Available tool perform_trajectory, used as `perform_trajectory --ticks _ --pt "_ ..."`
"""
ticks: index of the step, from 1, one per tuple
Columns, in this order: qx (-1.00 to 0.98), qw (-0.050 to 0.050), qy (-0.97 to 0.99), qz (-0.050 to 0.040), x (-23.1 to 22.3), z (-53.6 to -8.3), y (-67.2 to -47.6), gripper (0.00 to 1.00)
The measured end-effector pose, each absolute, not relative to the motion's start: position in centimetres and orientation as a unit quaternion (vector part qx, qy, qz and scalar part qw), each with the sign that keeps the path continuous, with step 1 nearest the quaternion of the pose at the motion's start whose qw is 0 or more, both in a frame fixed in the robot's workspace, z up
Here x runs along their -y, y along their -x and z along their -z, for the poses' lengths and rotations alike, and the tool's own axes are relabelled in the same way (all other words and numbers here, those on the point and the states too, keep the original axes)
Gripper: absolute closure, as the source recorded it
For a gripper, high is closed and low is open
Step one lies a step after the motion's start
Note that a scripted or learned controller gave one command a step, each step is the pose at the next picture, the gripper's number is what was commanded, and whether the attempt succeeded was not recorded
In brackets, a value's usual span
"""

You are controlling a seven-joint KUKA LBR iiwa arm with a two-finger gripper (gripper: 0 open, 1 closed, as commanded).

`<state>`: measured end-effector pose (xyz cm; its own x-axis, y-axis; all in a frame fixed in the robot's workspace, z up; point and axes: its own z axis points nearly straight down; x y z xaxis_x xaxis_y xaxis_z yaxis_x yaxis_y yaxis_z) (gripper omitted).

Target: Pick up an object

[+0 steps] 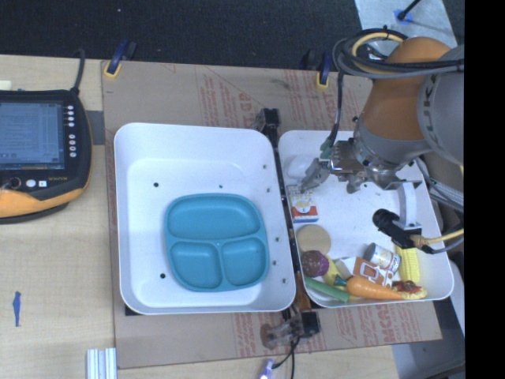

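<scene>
Your pincer (309, 180) hangs low over the right bin's (439, 287) far-left corner; whether it is apart or together you cannot tell. The nearest object, a small red-and-white carton (304, 209), lies just below it. Centre over the carton before closing.

Teal tray (215, 240), white bins (138, 212), orange carrot (372, 290).
</scene>
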<state>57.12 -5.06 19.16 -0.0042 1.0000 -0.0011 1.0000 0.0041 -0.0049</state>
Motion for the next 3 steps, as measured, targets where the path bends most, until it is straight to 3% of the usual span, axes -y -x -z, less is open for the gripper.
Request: perform_trajectory --ticks 1,2,3 --pt "0.709 0.001 0.705 -0.0005 -2.0 -22.7 -65.6 0.00" --pt "0.709 0.001 0.706 -0.0022 -2.5 -19.1 -64.2 0.00" --pt "0.711 0.002 0.704 -0.0031 -2.5 -20.2 -64.2 1.00"
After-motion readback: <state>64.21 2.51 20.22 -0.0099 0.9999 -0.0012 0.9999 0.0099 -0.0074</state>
